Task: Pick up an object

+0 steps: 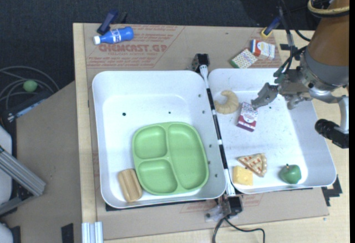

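Hovering over right bin (pixel 310 142), hand (pixel 260 99) seems poised for descent; grip state cannot be told | red snack packet (pixel 247 117) just below-left, flat | croissant (pixel 226 101) beside | waffle slice (pixel 253 163), green apple (pixel 290 173) farther

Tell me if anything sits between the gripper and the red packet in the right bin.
Nothing visible does. The gripper hangs just right of and above the red packet, with bare bin floor between them. The croissant lies left of the packet, on its far side from the gripper.

arm (pixel 333 36) — cropped at right edge
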Robot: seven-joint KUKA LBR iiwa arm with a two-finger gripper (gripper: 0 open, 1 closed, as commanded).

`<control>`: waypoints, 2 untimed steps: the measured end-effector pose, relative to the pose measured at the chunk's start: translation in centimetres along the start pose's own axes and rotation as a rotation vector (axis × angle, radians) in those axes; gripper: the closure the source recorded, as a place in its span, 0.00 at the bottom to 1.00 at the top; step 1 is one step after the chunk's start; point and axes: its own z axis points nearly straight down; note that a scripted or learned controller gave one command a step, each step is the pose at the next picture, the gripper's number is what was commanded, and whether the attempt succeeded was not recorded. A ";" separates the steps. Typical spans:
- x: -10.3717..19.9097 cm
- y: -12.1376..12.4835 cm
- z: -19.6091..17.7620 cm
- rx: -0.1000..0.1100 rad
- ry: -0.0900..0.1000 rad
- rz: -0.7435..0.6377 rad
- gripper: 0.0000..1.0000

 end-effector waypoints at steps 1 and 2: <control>-2.6 5.7 10.3 0.005 0.000 0.001 0.00; -2.3 4.9 17.4 0.003 0.001 0.001 0.00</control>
